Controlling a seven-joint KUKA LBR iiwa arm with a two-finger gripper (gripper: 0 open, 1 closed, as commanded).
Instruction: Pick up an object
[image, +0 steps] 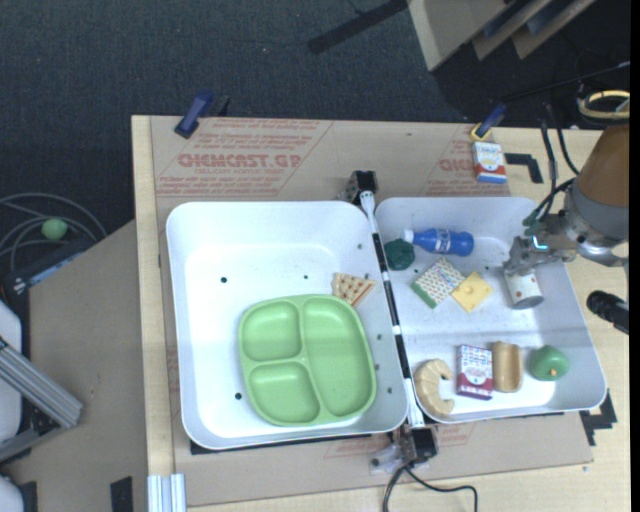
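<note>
Nearby, the gripper (522, 262) hovers by a yellow block (472, 293) and blue bottle (443, 241).

Arm enters from the right edge, over the right bin (590, 345). Orange band visible at the upper right, grey wrist segment just below it. Wrist angles down and leftward toward that bin's right half. Gripper (522, 287) hangs above the bin floor near its right wall, a short grey cylindrical end pointing downward.
</note>
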